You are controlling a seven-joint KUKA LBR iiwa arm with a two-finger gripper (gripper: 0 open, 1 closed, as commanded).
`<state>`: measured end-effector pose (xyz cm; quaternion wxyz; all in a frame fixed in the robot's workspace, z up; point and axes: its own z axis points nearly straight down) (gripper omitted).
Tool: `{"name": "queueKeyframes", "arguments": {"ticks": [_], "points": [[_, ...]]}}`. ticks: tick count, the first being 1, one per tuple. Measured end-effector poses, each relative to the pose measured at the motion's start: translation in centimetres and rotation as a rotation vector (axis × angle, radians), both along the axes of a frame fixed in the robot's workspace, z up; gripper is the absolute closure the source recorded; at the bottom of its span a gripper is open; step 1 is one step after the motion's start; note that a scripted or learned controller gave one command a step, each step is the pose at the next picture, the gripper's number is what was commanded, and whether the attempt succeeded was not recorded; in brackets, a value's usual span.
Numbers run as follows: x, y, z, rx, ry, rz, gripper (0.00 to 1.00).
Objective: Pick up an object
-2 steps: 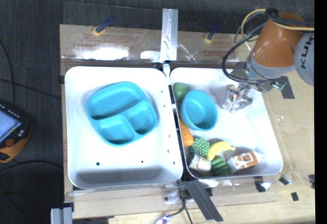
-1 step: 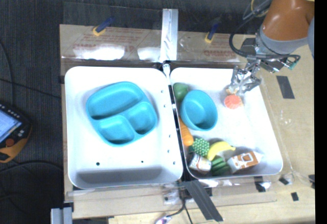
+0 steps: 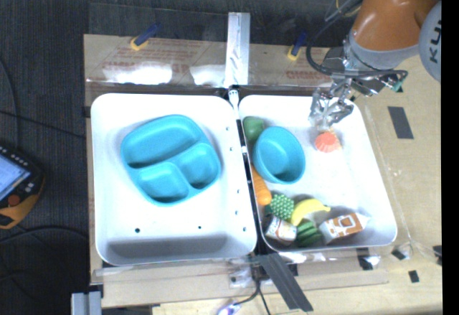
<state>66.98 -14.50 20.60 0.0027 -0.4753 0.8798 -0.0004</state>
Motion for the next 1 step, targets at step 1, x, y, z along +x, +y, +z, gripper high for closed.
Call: {"name": "queueKeyframes", "arguments": {"ticks": [1], "points": [[0.03, -5.51, -10.81, 0.0, -0.002, 0.281, 1.0]]}}
